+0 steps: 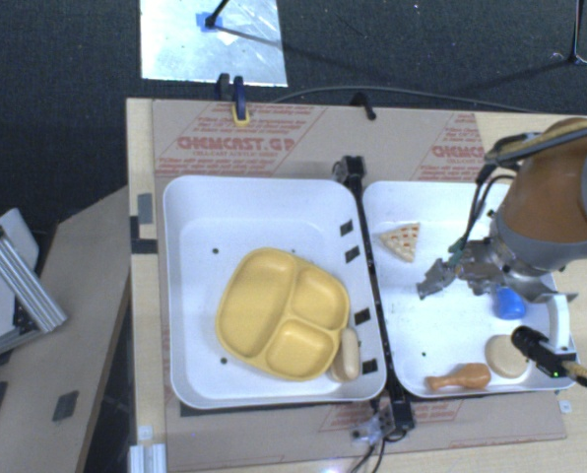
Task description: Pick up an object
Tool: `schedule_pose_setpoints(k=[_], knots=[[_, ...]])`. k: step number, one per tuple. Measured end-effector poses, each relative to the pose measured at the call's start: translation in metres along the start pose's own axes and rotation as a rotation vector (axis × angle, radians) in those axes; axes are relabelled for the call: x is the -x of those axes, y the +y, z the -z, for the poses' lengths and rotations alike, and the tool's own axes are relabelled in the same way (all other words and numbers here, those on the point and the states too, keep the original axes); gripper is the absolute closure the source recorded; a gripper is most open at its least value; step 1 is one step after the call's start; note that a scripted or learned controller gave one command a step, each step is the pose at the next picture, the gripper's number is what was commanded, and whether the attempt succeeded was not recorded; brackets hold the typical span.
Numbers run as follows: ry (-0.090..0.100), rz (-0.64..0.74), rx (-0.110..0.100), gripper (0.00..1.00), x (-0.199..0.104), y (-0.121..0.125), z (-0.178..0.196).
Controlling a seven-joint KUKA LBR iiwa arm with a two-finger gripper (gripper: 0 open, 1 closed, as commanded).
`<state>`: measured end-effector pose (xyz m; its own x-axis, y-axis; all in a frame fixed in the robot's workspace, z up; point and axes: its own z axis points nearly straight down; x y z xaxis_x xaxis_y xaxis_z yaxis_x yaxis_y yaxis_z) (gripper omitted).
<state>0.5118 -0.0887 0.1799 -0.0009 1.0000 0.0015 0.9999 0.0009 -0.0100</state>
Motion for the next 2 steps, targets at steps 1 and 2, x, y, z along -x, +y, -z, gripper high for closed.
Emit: schedule_pose_setpoints(k=[1, 2], knots=[[-0.002, 0.002, 0.011, 0.0, 0.0, 0.003, 0.005], [0.0, 0.0, 0.005, 0.0, 0.001, -0.007, -0.047]])
